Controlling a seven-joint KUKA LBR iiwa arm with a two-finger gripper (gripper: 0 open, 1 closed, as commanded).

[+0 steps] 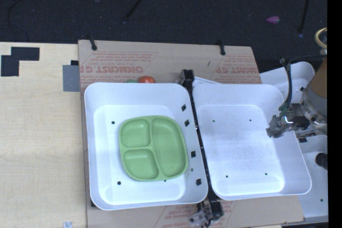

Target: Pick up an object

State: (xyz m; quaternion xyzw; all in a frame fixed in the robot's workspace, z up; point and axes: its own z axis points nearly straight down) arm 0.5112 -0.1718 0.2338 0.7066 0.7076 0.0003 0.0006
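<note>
A light green divided plate (153, 148) with three compartments lies flat in the left white bin (101, 115). My gripper (277, 127) hangs at the right rim of the right white bin (246, 189), far from the plate. It points left over the bin's edge, and nothing shows between it and the bin floor.
A small red-orange object (146, 80) and a bit of green (131, 81) lie behind the left bin's far rim on the cardboard sheet (160, 64). A black clamp strip (193, 136) runs between the two bins. The grey arm and cables (310, 109) crowd the right side.
</note>
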